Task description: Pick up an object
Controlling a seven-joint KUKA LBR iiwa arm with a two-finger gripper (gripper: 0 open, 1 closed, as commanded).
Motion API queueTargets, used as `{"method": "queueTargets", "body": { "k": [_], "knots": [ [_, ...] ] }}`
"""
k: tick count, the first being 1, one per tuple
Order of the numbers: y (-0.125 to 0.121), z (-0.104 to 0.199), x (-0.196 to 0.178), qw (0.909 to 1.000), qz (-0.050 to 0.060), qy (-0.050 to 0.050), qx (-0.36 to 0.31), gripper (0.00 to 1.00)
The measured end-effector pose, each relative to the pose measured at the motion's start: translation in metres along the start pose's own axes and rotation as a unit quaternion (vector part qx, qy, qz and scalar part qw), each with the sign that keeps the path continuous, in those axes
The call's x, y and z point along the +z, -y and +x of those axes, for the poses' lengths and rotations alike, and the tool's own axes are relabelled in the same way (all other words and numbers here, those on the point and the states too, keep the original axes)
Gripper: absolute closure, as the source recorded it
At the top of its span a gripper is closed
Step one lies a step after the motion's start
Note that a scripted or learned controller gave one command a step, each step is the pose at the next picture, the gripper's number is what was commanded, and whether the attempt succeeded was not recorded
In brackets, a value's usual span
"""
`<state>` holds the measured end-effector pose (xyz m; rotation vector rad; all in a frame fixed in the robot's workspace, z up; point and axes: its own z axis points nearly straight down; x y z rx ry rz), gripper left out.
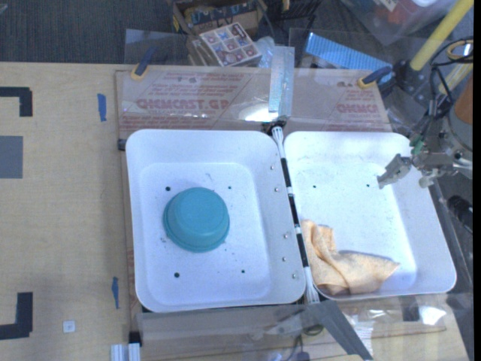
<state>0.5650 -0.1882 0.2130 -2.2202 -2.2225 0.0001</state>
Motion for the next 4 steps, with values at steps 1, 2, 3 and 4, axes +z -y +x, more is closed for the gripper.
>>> {"method": "queueTargets", "body": {
  "k": [1, 2, 3, 4],
  "knots": [
    [0.031, 0.091, 0.086, 1.0, 0.0, 0.0, 0.0, 0.0],
    [0.034, 0.089, 0.124, 0.9966, -0.004, 0.0, -0.083, 0.0],
    [0.061, 0.084, 0.123, 0.9904, -0.006, 0.001, -0.138, 0.0],
    [0.011, 0.085, 0.123, 0.9927, -0.007, 0.002, -0.12, 0.0]
  ]
}}
